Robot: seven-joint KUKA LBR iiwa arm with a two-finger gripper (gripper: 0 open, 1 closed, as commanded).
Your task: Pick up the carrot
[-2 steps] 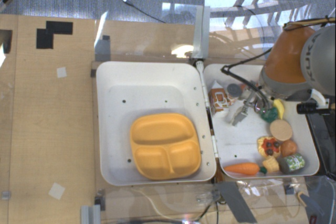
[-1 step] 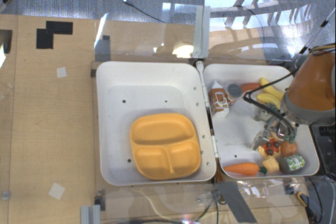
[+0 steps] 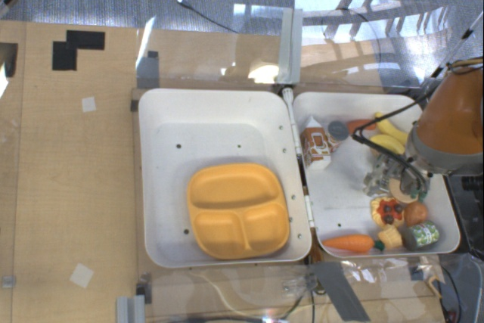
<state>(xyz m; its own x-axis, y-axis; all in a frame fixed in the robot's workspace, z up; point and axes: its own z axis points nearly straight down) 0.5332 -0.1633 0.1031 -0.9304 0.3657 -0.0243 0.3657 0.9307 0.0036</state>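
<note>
The orange carrot lies flat along the near wall of the right bin, its green end pointing right. My gripper hangs over the right half of that bin, up and to the right of the carrot and apart from it. The grey arm with its orange band comes in from the right and hides the bin's far right corner.
The right bin also holds a small brown carton, bananas, a pizza slice, a yellow cheese wedge touching the carrot's tip, and a green can. A yellow divided plate lies in the left bin.
</note>
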